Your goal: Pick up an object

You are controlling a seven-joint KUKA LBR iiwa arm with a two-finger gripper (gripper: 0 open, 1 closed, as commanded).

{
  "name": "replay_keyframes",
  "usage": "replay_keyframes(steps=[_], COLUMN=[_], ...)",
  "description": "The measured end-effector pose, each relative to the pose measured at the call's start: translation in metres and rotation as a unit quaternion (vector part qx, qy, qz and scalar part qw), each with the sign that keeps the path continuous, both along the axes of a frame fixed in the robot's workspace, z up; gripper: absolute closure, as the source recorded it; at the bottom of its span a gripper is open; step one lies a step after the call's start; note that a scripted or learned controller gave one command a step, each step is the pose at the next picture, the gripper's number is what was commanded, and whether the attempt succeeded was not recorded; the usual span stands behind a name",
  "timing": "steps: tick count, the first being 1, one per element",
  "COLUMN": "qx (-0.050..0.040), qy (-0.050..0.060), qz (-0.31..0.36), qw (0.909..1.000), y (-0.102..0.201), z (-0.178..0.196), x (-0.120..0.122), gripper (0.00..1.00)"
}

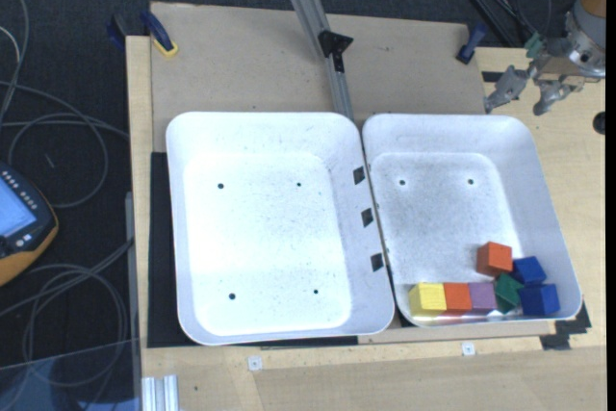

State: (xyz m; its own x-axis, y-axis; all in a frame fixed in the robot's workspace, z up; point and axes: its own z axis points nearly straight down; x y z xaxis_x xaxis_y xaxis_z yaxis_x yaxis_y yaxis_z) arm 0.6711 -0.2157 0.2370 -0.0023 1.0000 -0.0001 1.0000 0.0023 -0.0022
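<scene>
Hovering beyond the right bin's [539, 159] far right corner, your gripper [525, 96] has its fingers spread, with nothing between them. Blocks sit clustered in that bin's near right corner: orange block [495, 257], blue blocks [535, 286], green block [507, 289], yellow block [428, 297]. Left bin [192, 149] alongside.

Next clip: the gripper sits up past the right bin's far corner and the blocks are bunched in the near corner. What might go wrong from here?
1. The blocks are packed tight against each other, so a descent may wedge between them or nudge several rather than take one.
2. They sit against the right bin's near wall, which could block a finger.
3. The gripper hangs outside the bin's far corner, so it must clear the rim.
</scene>
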Motion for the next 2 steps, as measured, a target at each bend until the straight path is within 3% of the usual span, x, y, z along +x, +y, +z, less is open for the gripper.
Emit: replay_keyframes(steps=[1,2], qx=[0.0015,0.0013], qy=[0.004,-0.002], qz=[0.0,0.002], qw=[1.0,1.0], y=[0.018,0.073], z=[-0.142,-0.067], x=[0.006,-0.016], gripper=[0.0,0.0])
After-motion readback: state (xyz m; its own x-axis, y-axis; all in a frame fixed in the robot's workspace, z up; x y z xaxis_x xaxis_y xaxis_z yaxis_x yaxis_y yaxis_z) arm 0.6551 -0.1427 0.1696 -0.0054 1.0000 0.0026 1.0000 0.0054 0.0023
